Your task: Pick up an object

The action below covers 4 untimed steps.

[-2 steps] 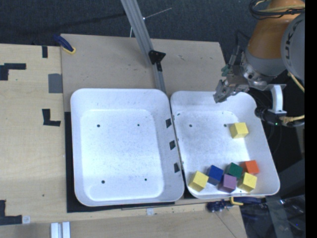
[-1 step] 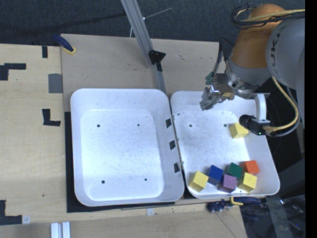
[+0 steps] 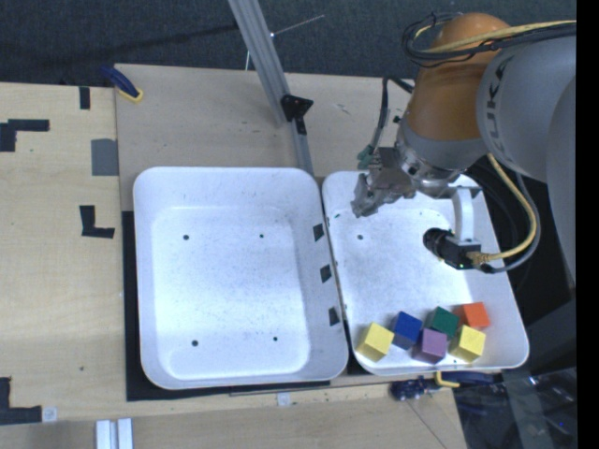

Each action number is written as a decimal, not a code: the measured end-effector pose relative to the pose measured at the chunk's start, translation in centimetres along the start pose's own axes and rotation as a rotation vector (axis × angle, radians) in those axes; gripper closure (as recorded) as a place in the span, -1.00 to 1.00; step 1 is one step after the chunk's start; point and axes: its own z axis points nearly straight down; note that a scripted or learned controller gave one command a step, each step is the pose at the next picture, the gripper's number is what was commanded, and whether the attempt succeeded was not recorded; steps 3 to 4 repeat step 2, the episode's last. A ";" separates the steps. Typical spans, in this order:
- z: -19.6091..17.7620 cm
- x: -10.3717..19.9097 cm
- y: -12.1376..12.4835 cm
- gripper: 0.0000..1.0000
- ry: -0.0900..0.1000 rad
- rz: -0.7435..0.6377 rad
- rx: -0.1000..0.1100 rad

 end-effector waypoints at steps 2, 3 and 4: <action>0.1 8.1 -5.1 1.00 -0.002 0.002 0.002; 0.1 8.1 -5.1 1.00 -0.002 0.002 0.002; 0.1 8.1 -5.1 1.00 -0.002 0.002 0.002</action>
